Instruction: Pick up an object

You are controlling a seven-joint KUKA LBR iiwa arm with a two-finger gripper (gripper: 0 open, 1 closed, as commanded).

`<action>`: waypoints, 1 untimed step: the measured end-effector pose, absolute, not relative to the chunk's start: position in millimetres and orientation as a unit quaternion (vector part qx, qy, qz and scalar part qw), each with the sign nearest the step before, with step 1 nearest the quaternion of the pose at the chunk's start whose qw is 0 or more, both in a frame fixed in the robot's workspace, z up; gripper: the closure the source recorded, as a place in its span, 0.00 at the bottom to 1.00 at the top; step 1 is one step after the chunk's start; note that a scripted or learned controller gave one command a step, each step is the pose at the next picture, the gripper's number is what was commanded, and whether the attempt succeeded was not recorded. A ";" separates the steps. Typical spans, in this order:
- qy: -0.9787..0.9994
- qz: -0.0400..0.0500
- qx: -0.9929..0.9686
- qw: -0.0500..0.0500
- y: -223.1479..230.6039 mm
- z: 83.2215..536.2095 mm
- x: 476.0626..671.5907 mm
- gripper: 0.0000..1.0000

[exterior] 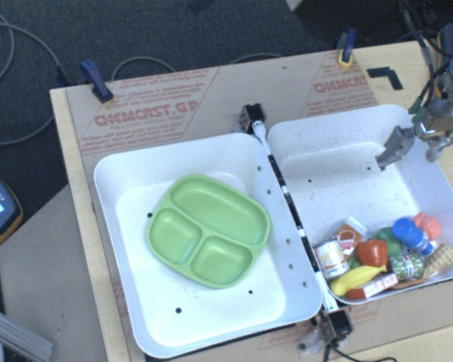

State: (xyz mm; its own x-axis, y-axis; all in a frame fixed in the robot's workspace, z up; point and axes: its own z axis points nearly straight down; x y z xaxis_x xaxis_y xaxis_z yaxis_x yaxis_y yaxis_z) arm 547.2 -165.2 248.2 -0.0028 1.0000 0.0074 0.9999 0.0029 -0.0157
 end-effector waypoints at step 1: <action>-0.707 0.004 -0.707 0.009 -123.6 125.2 473.4 0.00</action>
